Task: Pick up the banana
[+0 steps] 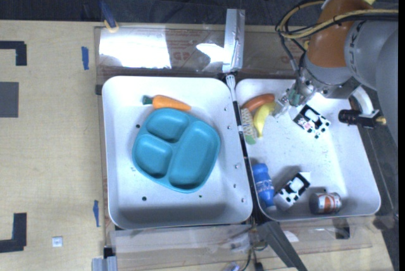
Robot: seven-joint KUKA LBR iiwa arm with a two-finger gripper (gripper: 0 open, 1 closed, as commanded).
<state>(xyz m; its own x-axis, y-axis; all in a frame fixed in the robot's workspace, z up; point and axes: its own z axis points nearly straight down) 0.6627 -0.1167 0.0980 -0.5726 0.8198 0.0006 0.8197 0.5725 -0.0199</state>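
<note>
Tray [177, 149] in left bin [120, 137] — banana [260, 118] in right bin [354, 162].

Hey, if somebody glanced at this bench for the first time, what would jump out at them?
Probably the big blue divided plate filling the middle of the left bin, with a carrot at its far edge. Next, the grey and orange arm reaching into the right bin's far end, its gripper right next to the banana by the divider.

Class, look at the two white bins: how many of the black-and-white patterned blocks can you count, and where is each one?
2, both in the right bin. One block lies near its far right side, below the arm. The other block lies near the front, between the blue bottle and the can. More may be hidden under the arm.
</note>
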